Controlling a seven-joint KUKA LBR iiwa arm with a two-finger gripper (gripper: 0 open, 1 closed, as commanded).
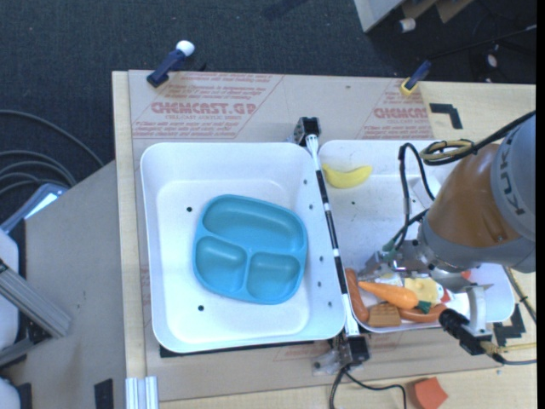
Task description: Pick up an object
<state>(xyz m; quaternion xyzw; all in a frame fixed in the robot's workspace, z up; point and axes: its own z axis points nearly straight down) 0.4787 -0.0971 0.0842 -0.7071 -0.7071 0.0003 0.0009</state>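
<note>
Bench [213, 100]: pale board surface, printed in red with "CHEMCAST" and further letters that read like "GP"; the smaller lines beneath are too fine to read. The same print repeats at the board's far right.

Left bin [162, 228]: shallow, white. Holds a blue divided plate [251, 250] with three compartments, lying flat near the bin's middle.

Right bin [366, 216]: shallow, white, touching the left bin along a shared edge. At its far end lies a yellow banana [347, 175], apart from everything else. At its near end sits a heap of small items: an orange carrot [387, 293] with a green tip, a brown block [384, 315] just beside it, a yellow piece [423, 290] behind the carrot, and a reddish curved piece along the bin's near-left corner.

Arm [477, 211]: grey with an orange band, reaching in from the right over the right bin; partial lettering "KU" shows on its grey casing. Black cable loops across the orange band.

Gripper [393, 267]: low over the near-end heap, just above the carrot. The finger state cannot be told from here; the wrist hides them.

Clamps: blue-handled [170, 62] at the board's far left, yellow-tipped [415, 77] at far right.

Floor: an orange block [428, 392] lies below the bench edge.
</note>
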